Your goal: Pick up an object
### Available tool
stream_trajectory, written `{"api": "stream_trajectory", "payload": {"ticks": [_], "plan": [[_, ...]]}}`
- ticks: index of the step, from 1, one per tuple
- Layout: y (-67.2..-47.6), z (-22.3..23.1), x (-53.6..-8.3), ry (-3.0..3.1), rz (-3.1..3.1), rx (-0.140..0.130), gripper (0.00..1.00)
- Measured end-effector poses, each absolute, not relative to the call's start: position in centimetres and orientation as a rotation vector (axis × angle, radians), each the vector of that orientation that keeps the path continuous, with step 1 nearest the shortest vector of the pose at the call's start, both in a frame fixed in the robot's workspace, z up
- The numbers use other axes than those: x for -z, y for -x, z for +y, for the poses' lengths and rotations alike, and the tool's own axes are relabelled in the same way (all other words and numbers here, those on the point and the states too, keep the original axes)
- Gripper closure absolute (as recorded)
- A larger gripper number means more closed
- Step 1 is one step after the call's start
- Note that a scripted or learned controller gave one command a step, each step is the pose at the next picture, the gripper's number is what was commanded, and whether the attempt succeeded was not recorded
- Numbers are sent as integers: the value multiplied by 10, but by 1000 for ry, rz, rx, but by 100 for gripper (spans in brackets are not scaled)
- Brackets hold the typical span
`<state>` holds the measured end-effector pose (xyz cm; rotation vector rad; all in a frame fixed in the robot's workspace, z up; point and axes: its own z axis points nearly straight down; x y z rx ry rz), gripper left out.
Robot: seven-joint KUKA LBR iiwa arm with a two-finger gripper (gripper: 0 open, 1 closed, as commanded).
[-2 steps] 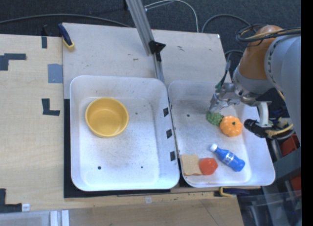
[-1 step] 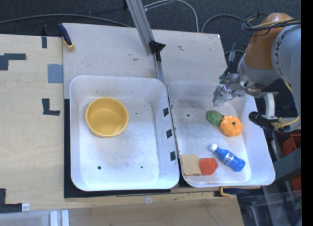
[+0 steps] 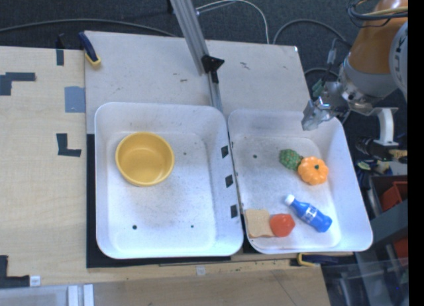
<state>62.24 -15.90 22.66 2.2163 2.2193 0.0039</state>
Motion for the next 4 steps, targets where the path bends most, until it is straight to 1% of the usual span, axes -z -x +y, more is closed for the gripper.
{"api": "stream_trajectory", "payload": {"ticks": [1, 2, 3, 4], "plan": [[-623, -159, -273, -2217, 2221, -3, 100], [-602, -120, -259, -2219, 2227, 2, 100], [-575, -76, -260, -2218, 2229, 2, 100], [-561, -30, -245, -2218, 2230, 4, 100]]}}
